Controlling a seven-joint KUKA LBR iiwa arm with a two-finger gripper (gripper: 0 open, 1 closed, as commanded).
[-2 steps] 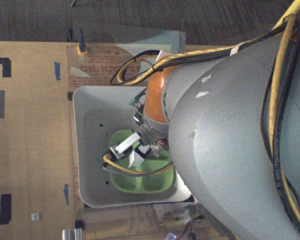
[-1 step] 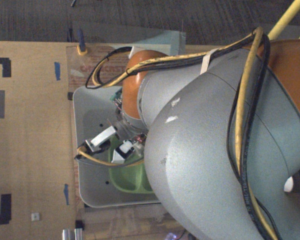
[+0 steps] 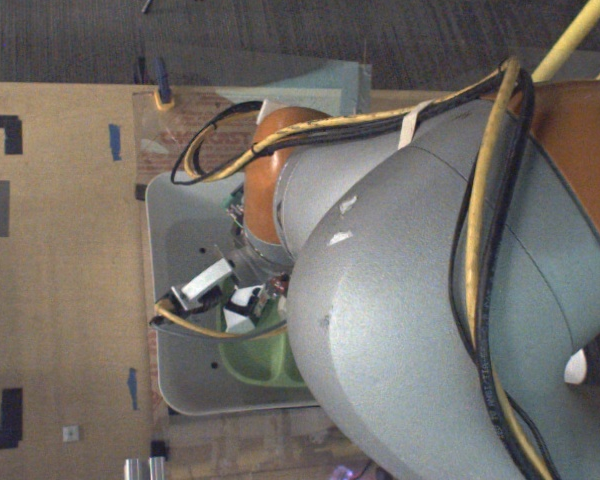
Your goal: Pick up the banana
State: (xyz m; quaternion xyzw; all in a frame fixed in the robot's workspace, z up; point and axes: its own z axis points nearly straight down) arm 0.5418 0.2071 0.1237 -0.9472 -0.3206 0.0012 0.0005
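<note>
No readable writing anywhere. The small square tag (image 3: 70, 433) on the tan bench (image 3: 60, 288) was too tiny to make out, and the rest was plain marks: strips of blue tape (image 3: 115, 140) and black L-shaped corner marks (image 3: 0, 133) near the left edge.

And there was the arm (image 3: 430, 298), huge in the view, sweeping in from the right and covering most of the scene. Its grey body sloped down to the left, with the orange band (image 3: 270, 178) sitting just above the wrist. Black and yellow cables (image 3: 480, 218) ran along its upper side, with a loop hanging out over the top rim of the white bin (image 3: 180, 233).

The wrist pointed down and to the left into that bin, and the gripper (image 3: 248, 306) was low inside it, right over the near edge of a green bowl-shaped thing (image 3: 255, 360) lying in the bin's lower half. Touching it or just above? Couldn't be told. Wide or narrow? Couldn't be told either, since the tip was a jumble of white and dark parts tucked under the wrist, and nothing could be seen held there.

As for the banana, its place couldn't be told, because the arm's bulk hid the right part of the bin and everything beyond. That left no way to set it against the gripper.
</note>
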